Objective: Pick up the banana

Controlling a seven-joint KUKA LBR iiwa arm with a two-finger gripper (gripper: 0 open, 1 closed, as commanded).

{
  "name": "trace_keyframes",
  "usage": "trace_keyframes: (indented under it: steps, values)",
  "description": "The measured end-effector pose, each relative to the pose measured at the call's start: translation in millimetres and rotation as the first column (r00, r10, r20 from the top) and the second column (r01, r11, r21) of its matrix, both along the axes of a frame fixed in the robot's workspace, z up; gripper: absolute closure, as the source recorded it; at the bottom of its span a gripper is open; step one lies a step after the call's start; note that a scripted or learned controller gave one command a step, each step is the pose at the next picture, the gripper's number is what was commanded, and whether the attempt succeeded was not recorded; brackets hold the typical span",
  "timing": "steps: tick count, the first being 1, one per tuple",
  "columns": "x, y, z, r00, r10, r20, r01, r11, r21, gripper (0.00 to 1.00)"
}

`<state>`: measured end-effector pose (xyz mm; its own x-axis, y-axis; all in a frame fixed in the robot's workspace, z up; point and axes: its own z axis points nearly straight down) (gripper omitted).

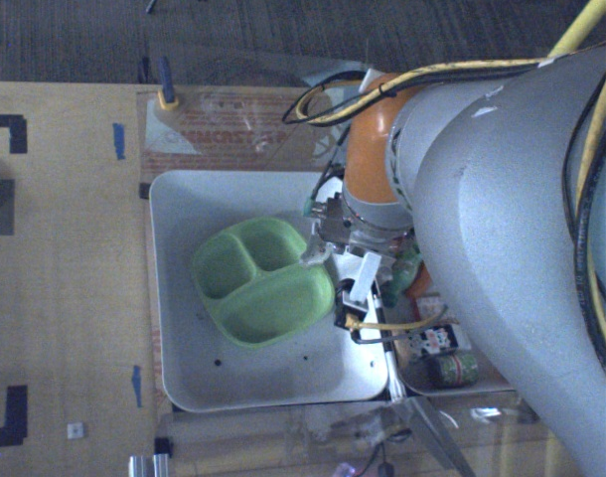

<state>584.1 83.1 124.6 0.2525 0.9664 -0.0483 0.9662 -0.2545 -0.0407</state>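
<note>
A grey arm reaches in from the right of the frame and bends down over the seam between two white bins. Its gripper hangs at the right rim of a green divided plate in the left bin. Whether the gripper is spread or closed cannot be told. The banana and its long axis cannot be made out. It is probably hidden under the arm in the right bin, near a can.

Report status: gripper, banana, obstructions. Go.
Gripper at green divided plate's right rim, left bin. Arm masks most of right bin; banana location unconfirmed.
</note>
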Motion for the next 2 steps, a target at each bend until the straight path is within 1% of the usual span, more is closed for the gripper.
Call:
trace_keyframes:
  steps: [1, 2]
  values:
    - [0.7, 3.4, -2.9, 0.987, -0.156, 0.037, 0.156, 0.988, -0.003, 0.00]
    - [0.9, 2.6, -2.4, 0.982, -0.183, 0.042, 0.183, 0.983, -0.003, 0.00]
